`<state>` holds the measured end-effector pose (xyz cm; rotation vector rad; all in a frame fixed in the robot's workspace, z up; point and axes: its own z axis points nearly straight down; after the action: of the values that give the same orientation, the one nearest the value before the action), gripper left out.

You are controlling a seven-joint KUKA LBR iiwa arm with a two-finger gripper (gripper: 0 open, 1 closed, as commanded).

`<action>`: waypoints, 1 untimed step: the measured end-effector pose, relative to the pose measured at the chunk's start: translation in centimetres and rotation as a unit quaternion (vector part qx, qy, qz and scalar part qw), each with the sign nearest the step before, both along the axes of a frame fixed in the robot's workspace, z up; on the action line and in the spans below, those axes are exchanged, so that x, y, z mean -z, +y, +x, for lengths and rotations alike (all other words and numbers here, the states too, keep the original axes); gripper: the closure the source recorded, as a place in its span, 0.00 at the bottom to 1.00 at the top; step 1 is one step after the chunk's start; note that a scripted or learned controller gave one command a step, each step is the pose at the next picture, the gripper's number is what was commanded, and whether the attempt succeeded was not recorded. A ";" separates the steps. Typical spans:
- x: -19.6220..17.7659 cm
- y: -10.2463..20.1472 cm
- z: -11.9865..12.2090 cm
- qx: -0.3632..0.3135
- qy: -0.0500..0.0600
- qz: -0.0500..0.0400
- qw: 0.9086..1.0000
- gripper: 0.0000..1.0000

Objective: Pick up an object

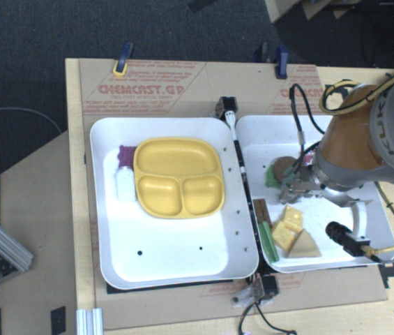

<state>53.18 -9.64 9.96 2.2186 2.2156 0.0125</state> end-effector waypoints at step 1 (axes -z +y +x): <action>-4.6 0.3 -0.7 -0.001 0.003 -0.001 1.000 1.00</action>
<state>52.49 -9.37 14.57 2.2182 2.2192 0.0029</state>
